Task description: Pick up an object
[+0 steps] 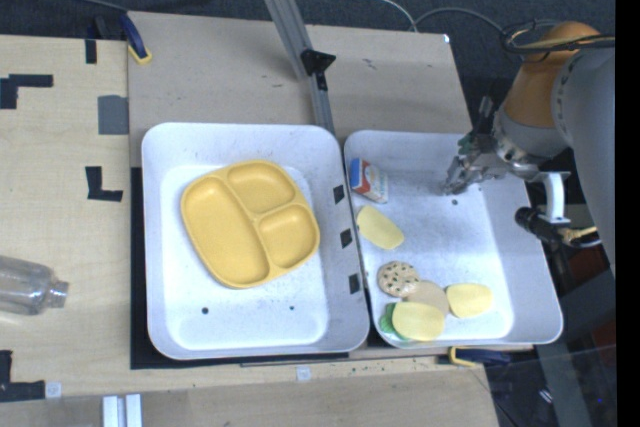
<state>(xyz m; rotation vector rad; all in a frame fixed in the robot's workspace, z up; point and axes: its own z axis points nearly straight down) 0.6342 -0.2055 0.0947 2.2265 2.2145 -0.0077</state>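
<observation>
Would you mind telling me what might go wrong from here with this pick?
The claw sits over bare floor in the right bin, well apart from every item, so closing here likely grabs nothing. The cookie and neighbouring pale pieces overlap near the front, so a grasp there could drag several.

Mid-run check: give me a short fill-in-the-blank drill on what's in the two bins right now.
1. The yellow divided plate lies in the ____ bin of the view.
2. That plate has ____ compartments.
3. The gripper hangs over the ____ bin of the view.
4. The cookie with dark chips lies nearer the view's ____ edge than the small carton does.

Missing words: left; three; right; bottom
</observation>
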